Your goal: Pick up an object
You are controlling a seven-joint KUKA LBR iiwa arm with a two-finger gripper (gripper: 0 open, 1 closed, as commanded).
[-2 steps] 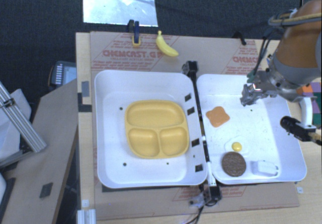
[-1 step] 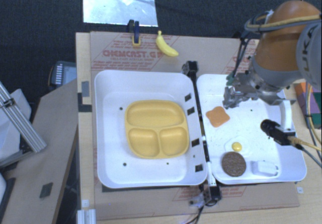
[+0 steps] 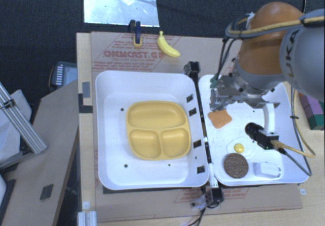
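Observation:
My gripper (image 3: 219, 102) reaches down into the right bin (image 3: 287, 176) near its left wall. Just below its tips an orange flat slice (image 3: 220, 118) lies on the bin floor, with nothing visibly between the tips. Farther toward the front of that bin sit a small yellow round piece (image 3: 238, 148), a brown round cookie (image 3: 236, 165) and a white block (image 3: 267, 170). A yellow divided plate (image 3: 156, 129) lies in the middle of the left bin (image 3: 109, 93).
A yellow banana (image 3: 167, 46) lies on the cardboard behind the bins, beside a yellow-and-black clamp (image 3: 136, 33). A black divider with clips (image 3: 199, 118) runs between the two bins. The arm's bulk covers the back of the right bin.

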